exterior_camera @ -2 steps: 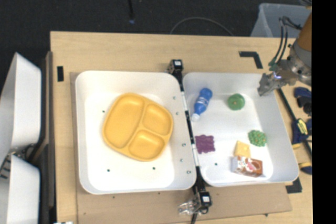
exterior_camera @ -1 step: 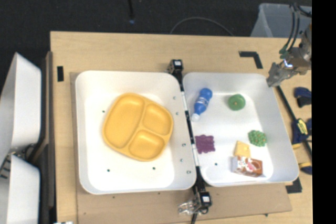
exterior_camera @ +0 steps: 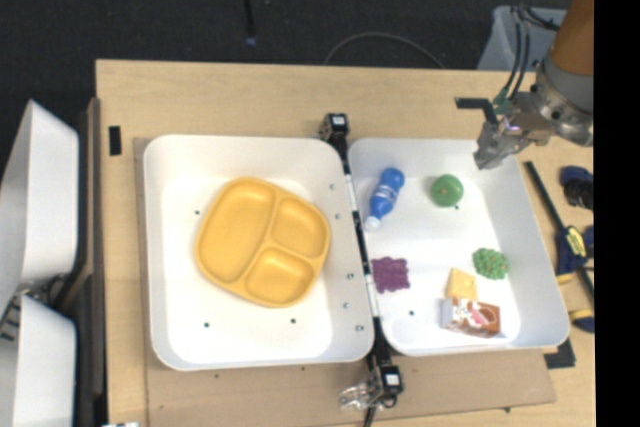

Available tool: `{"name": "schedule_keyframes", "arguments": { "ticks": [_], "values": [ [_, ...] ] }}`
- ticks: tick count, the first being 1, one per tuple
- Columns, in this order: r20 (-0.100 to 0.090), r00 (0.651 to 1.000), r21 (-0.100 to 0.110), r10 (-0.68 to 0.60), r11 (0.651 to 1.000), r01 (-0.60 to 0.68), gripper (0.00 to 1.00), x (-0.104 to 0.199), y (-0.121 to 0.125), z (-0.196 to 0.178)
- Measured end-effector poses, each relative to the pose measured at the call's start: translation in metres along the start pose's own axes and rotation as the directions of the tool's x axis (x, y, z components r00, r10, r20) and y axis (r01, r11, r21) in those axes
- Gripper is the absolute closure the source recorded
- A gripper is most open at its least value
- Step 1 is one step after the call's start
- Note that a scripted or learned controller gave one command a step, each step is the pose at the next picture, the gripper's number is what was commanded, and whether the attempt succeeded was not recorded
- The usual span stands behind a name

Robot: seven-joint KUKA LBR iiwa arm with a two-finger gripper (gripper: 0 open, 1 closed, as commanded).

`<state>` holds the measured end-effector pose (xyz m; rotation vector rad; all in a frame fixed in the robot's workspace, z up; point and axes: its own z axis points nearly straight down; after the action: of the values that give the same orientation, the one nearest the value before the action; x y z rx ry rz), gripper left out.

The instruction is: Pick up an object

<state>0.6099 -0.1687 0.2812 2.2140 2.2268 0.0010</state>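
Observation:
The right bin [exterior_camera: 520, 215] holds a blue and white bottle [exterior_camera: 385, 194] lying near its left wall, a green apple [exterior_camera: 446, 189], a green broccoli piece [exterior_camera: 490, 262], a purple grape bunch [exterior_camera: 390, 274], a yellow cheese wedge [exterior_camera: 461, 284] and a red and white packet [exterior_camera: 471, 317]. My gripper [exterior_camera: 490, 153] hangs over the bin's far right corner, up and to the right of the green apple. Nothing shows between its tips.
The left bin [exterior_camera: 170, 315] bears a yellow divided plate [exterior_camera: 262, 241]. Blue and yellow tools [exterior_camera: 578, 215] lie on the bench beyond the right bin's right wall. White boxes [exterior_camera: 40, 215] stand at the far left. A clamp [exterior_camera: 334, 126] sits between the bins' far ends.

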Motion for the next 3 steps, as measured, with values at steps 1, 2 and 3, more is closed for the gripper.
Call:
{"name": "schedule_keyframes", "arguments": {
  "ticks": [1, 2, 3],
  "values": [
    [0.000, 1.000, 0.002, 0.001, 1.000, -0.001, 1.00, 0.048, -0.014, 0.014],
    [-0.001, 1.000, 0.002, -0.001, 1.000, 0.001, 1.00, 0.102, -0.024, 0.028],
    [-0.002, 1.000, 0.001, -0.002, 1.000, 0.002, 1.00, 0.161, -0.025, 0.027]
  ]
}}
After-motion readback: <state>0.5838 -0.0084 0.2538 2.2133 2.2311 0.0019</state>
